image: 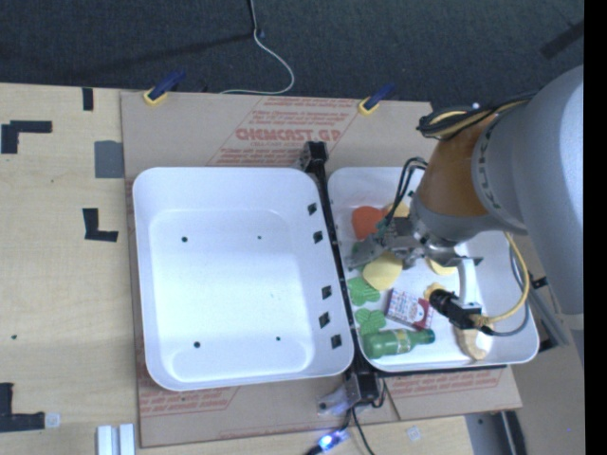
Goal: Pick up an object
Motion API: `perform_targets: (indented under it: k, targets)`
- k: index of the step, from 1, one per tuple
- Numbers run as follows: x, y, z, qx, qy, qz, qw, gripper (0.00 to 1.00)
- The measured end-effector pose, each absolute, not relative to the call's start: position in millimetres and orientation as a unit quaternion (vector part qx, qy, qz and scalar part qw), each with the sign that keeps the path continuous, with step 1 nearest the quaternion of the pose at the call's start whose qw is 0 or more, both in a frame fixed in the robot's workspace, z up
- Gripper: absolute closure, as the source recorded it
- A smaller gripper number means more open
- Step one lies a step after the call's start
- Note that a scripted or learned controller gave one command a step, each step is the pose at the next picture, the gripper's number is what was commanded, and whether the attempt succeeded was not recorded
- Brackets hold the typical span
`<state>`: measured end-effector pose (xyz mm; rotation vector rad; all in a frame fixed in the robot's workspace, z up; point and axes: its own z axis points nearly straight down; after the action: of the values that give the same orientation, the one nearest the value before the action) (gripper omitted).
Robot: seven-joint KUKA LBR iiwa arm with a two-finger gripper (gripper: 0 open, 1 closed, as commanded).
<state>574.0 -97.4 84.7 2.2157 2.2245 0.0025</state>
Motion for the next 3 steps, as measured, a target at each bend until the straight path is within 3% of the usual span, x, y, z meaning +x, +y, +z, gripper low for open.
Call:
perform_targets:
  k: [1, 2, 3]
  targets:
    - [669.3, -97, 84, 0.706, 0.708, -0.002, -0.001, 0.0]
    - [551.5, -116, 85, 0.708, 0.706, -0.0021, -0.002, 0.0]
    - [555.0, -115, 95, 0.707, 0.707, -0.0007, 0.001, 1.0]
